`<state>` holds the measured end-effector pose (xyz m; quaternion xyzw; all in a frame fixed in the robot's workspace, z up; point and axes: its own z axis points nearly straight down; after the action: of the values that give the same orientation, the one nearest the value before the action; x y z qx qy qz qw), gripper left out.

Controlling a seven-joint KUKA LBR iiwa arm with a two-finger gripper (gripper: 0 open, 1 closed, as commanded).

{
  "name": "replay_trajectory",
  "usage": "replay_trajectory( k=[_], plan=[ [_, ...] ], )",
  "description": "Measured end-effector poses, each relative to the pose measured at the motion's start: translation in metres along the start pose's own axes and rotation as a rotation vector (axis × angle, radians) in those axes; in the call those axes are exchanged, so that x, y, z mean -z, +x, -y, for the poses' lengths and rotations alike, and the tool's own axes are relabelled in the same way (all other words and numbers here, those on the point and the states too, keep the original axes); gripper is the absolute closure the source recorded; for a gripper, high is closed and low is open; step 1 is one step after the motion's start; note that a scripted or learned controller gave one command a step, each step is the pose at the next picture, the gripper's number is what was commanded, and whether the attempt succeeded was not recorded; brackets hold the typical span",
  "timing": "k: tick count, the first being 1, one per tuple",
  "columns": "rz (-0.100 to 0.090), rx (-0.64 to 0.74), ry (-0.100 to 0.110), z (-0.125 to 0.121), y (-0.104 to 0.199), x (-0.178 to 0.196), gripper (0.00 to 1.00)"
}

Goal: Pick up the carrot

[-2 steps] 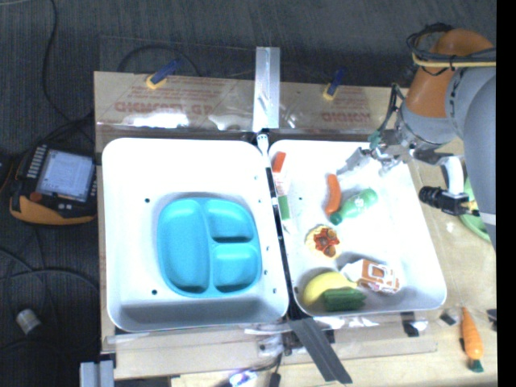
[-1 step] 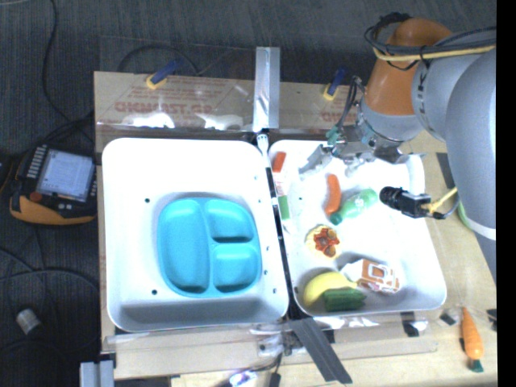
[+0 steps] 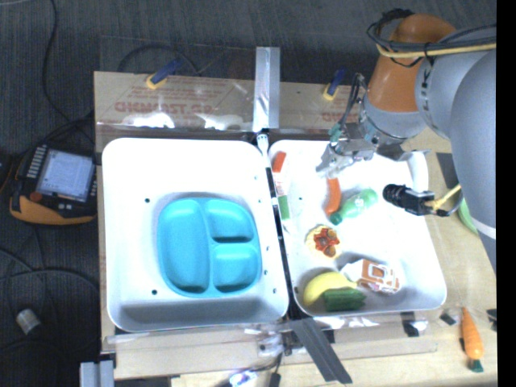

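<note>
Two shallow white bins side by side on the bench: left bin (image 3: 129, 168) bearing a blue divided tray (image 3: 208, 244), right bin (image 3: 427, 272) crowded with small play food. Grey arm (image 3: 451, 71) with its orange band reaching in from the right, gripper (image 3: 345, 153) poised over the far edge of the right bin, fingers slightly parted with nothing between them, as far as can be made out at this size. Carrot (image 3: 332, 197) lying in the right bin's upper middle, orange, roughly lengthwise away from the camera, just below the gripper and apart from it. Touching or nearly touching a green vegetable (image 3: 357, 204) on its right side; a red-and-yellow piece (image 3: 325, 240) nearby below; banana (image 3: 322, 285) and a green block (image 3: 345, 299) farther toward the near rim. Best done, probably, by shifting a little toward the camera, centring over the carrot's middle, turning the fingers across its narrow width, then descending straight. Risk of catching the green neighbour instead.
</note>
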<state>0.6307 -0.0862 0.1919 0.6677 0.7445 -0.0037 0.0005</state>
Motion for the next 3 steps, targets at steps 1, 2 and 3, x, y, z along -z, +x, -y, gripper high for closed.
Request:
replay_trajectory(
  k=[1,2,3],
  plan=[
    [-0.004,-0.37,0.001,0.024,0.016,0.0,1.0],
    [-0.003,-0.37,0.001,0.024,0.016,0.0,0.0],
    [-0.005,-0.405,0.003,0.106,0.033,-0.01,0.0]
  ],
)
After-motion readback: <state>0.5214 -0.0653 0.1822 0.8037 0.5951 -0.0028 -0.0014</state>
